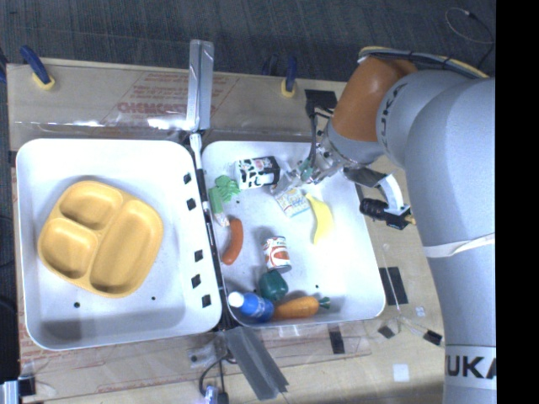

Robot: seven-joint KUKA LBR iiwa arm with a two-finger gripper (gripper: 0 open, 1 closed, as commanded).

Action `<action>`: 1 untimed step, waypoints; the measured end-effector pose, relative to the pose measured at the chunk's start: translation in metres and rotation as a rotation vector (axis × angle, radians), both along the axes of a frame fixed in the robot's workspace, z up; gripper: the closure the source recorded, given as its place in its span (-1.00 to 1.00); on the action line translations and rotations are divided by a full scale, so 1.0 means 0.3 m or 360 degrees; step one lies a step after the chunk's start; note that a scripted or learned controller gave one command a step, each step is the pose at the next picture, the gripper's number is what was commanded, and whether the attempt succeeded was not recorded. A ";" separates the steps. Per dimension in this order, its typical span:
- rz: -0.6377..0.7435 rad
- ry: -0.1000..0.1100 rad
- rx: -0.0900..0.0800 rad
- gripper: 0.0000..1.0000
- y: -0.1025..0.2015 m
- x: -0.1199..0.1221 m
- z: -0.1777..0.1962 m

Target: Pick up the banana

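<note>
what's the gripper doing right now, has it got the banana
Gripper: fingers cannot be told, low in the right bin just above the banana, which lies loose on the bin floor, not held.

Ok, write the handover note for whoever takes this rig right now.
Gripper: low in the right bin, near its far edge, above the banana's upper end; finger state can't be read.
Banana: lying on the right bin's floor, right of the small can, not lifted.
Left bin: holds the yellow divided tray.
Done: approach to the banana.
Left: grasp the banana and lift it.
</note>
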State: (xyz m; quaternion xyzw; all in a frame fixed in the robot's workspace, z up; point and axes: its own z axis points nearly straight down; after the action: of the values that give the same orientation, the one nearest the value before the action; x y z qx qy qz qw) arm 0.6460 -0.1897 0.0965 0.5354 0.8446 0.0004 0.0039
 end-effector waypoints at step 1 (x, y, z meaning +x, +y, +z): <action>0.0000 0.0015 0.0006 -1.00 0.004 -0.009 -0.019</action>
State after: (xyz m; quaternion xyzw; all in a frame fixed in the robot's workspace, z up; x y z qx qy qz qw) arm 0.6431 -0.1884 0.0909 0.5353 0.8447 -0.0007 -0.0011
